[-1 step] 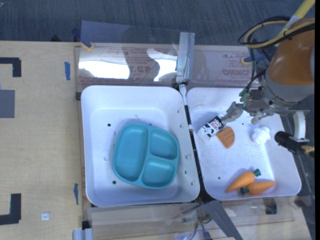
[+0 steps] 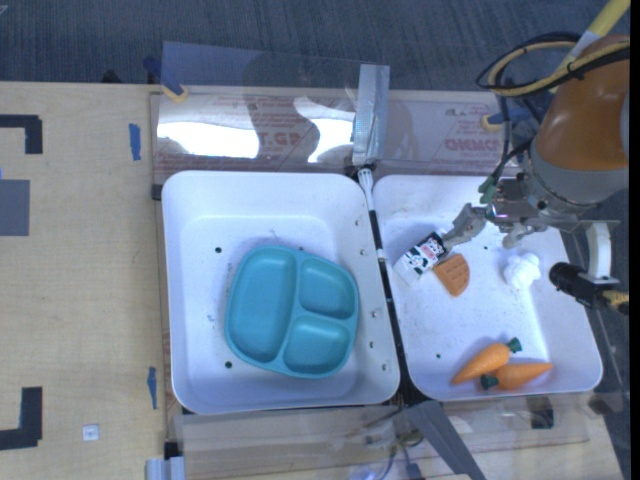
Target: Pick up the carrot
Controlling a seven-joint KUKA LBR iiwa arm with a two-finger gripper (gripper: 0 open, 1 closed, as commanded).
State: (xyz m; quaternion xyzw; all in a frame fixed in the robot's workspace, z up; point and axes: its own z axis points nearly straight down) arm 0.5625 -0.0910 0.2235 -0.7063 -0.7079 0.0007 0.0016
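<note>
Now, two carrots (image 2: 497, 366) lie touching at right bin (image 2: 570, 313) front edge. Look like light, hard, smooth toys (may roll). Grab across fat middle. Gripper (image 2: 495, 223) hangs further back, grip unclear.

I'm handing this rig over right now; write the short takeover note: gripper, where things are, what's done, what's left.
Gripper: over the right bin's far side, nothing seen between its fingers.
Carrots: two, touching, at the right bin's near edge, one above the other.
Also there: small black-and-white carton, orange piece, white lump. Left bin holds a blue divided plate.
Done: no pick yet.
Left: reach a carrot, grasp, lift.
</note>
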